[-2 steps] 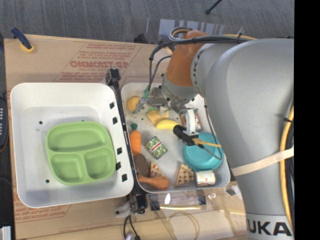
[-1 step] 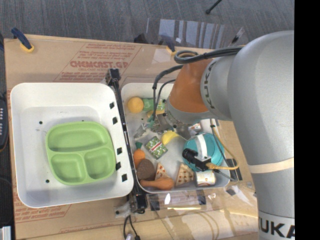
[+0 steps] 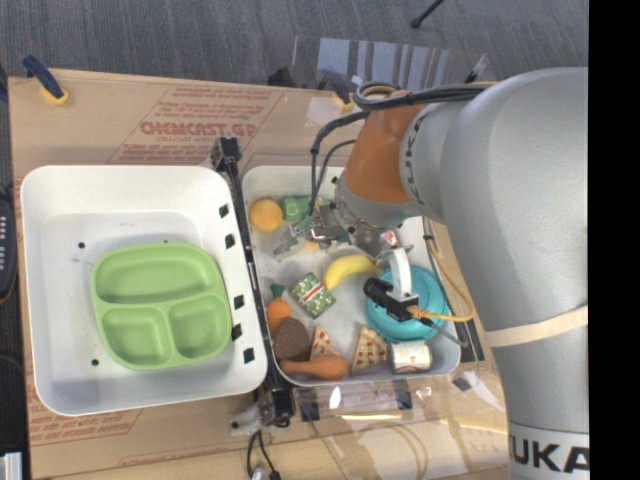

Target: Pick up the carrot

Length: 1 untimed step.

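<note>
Now the carrot [image 3: 277, 313] lies at the left wall of the right bin [image 3: 262, 183], beside a brown cookie [image 3: 292, 339], and the tool [image 3: 305, 236], whose state I cannot tell, should probably come down straight, clear of the wall.
</note>
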Motion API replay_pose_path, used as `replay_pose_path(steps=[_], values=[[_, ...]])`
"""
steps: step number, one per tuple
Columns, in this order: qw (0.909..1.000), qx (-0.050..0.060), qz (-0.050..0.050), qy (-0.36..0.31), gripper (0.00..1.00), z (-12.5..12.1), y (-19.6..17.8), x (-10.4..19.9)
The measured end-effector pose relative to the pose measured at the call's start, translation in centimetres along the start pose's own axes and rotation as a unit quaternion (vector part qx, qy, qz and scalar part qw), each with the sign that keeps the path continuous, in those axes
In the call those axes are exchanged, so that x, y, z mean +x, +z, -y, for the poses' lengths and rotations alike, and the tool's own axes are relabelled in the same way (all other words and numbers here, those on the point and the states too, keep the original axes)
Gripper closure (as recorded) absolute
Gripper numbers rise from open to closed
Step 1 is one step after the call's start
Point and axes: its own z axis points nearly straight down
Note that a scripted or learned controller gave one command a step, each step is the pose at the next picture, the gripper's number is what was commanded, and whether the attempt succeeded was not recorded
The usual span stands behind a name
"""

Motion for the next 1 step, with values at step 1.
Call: replay_pose_path(steps=[1], values=[[1.0000, 0.003, 0.000, -0.005, 1.00, -0.03, -1.03, 0.06]])
